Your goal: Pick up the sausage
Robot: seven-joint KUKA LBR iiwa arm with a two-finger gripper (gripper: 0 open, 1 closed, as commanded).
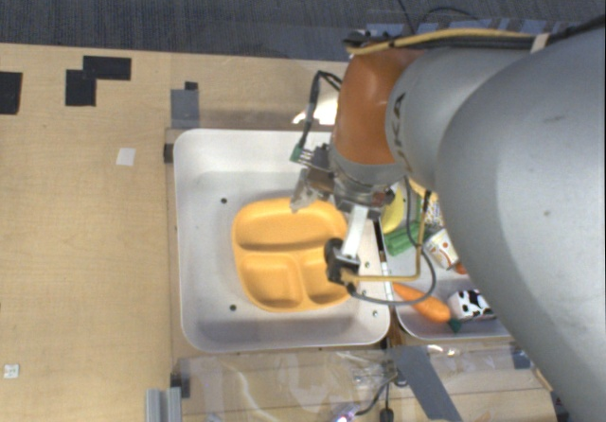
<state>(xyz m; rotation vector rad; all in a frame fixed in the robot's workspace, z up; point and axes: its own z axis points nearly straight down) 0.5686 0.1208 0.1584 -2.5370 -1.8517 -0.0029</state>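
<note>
The pick looks not yet done: the gripper hangs low over the left bin, and nothing can be made out between the jaws; whether they stand open or closed I cannot tell from this angle. Directly beneath and just in front of the jaws lies a yellow tray, smooth moulded plastic with rounded corners and three shallow compartments, all bare. The small toy foods lie away from the jaws, off to the camera's right in the right bin, much of it hidden under the arm: a glossy orange tapered piece, a green piece, a pale yellow curved piece and a black-and-white patched piece. Which of these, if any, is the sausage I cannot tell. By my judgement the whole task remains: finding the sausage, closing on it and lifting.
</note>
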